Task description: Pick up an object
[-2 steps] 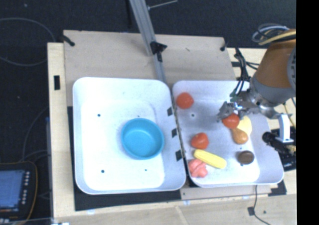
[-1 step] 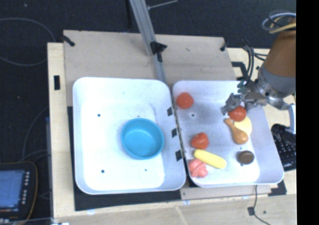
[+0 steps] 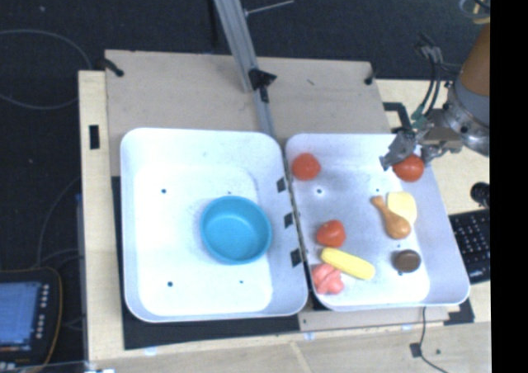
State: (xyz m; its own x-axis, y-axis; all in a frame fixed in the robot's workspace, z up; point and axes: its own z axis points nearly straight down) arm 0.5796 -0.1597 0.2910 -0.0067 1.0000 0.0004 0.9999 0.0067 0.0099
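Note:
My gripper (image 3: 410, 155) hangs over the far right part of the right bin (image 3: 355, 190). A small red round object (image 3: 409, 169) sits right under its tip, touching or nearly touching it. Whether the object is held or just lying on the bin floor is unclear from this view. The grey arm with its orange band reaches in from the right edge.
The right bin also holds a red ball (image 3: 305, 167), a red fruit (image 3: 332, 233), a yellow banana (image 3: 348, 264), a pink piece (image 3: 327, 280), a brown item (image 3: 405, 261), a drumstick (image 3: 391, 219) and a yellow block (image 3: 403, 204). A blue bowl (image 3: 236, 228) sits in the left bin (image 3: 157, 165).

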